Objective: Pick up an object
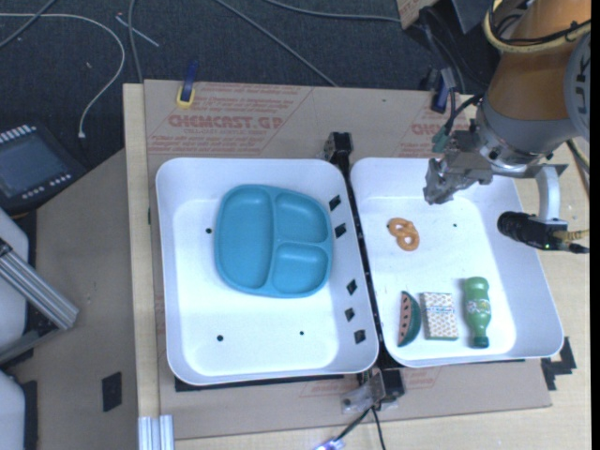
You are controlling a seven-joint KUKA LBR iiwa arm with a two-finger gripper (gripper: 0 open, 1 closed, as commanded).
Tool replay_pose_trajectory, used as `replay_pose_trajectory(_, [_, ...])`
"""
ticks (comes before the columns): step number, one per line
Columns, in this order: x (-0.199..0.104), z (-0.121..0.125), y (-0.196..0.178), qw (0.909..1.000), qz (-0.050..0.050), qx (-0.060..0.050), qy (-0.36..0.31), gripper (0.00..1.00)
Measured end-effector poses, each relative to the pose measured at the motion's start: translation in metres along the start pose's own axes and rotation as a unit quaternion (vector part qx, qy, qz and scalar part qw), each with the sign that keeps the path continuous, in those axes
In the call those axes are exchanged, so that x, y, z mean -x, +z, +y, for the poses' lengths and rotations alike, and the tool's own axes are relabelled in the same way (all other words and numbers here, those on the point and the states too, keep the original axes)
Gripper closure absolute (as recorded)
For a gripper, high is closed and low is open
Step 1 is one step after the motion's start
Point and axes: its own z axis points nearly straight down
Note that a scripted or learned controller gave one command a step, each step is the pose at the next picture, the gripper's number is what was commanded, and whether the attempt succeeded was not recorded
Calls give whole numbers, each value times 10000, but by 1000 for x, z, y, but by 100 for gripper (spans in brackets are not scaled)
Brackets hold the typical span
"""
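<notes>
We saw two bins side by side — the left bin (178, 279) held a divided plate (274, 240) near its middle. In the right bin (525, 289), a pretzel (404, 233) lay toward the far left, and along the near edge sat a watermelon slice (406, 319), a sponge (439, 315) and a bottle (476, 311) — left to right.
</notes>
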Motion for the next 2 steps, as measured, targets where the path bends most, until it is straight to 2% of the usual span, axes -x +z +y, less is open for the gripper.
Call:
replay_pose_trajectory(1, [-53, 15, 0, 10000, 0, 2, 3, 100])
replay_pose_trajectory(2, [-96, 17, 6, 10000, -3, -17, 14, 100])
